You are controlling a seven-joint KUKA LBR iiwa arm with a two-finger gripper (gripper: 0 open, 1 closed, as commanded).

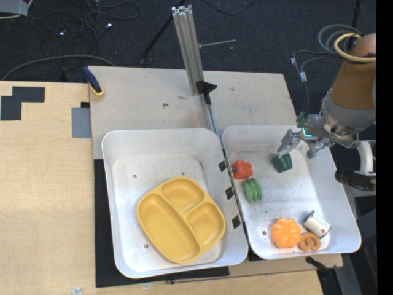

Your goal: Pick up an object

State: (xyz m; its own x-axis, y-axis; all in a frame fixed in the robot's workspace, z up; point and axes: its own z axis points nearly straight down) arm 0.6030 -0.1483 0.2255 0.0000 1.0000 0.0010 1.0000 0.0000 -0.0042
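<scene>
While over right bin [344,223], pincer [299,144] — beside dark green piece [283,162]

You are looking at a robotics lab. An aluminium extrusion post [189,48] stands on the pale table [147,97], and behind that post loose black cables [104,11] trail over dark carpet. In front of the post sit two white bins [116,165] on the table, holding toy food. To the post's right a grey and orange industrial arm [351,94] reaches in, with hoses [331,39] looped above it.
</scene>
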